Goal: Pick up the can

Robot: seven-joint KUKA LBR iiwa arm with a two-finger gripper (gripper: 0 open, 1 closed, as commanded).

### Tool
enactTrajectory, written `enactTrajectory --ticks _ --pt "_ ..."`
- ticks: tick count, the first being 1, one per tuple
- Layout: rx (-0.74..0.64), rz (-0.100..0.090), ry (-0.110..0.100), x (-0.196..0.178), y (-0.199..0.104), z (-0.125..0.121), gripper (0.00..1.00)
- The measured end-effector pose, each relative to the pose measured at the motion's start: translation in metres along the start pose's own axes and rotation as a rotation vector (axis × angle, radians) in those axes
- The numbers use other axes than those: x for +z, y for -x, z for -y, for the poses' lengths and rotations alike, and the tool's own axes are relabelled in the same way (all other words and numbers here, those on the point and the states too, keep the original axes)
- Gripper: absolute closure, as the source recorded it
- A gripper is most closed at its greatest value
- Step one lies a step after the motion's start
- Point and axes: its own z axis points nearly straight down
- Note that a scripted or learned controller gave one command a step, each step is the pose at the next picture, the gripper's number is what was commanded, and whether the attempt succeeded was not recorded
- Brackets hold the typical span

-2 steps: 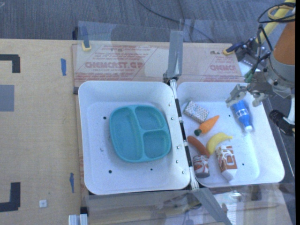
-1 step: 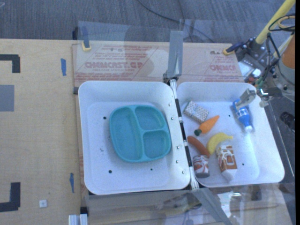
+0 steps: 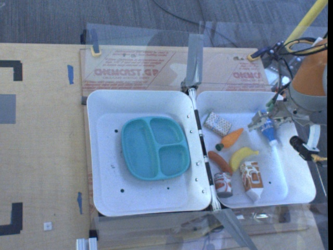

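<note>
Jaws [image 3: 264, 120] hang over the far part of the right bin [image 3: 299, 189], near its far right corner; whether they are apart or together cannot be told from here. A blue-and-white tube [image 3: 269, 133] lies just beneath them. The can [image 3: 223, 184] stands at the near left edge of that same bin, against the divider, well apart from the jaws. Beside it lie a sausage [image 3: 220, 161], a banana [image 3: 242, 157], a small carton [image 3: 252, 179], a carrot [image 3: 231, 138] and a patterned box [image 3: 218, 123]. The left bin [image 3: 101, 191] carries a teal divided plate [image 3: 155, 147] on the desk [image 3: 41, 155].
</note>
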Motion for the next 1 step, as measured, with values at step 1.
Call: enactTrajectory --ticks 1 --pt "0.001 0.005 0.001 -0.0101 0.0022 0.0002 1.0"
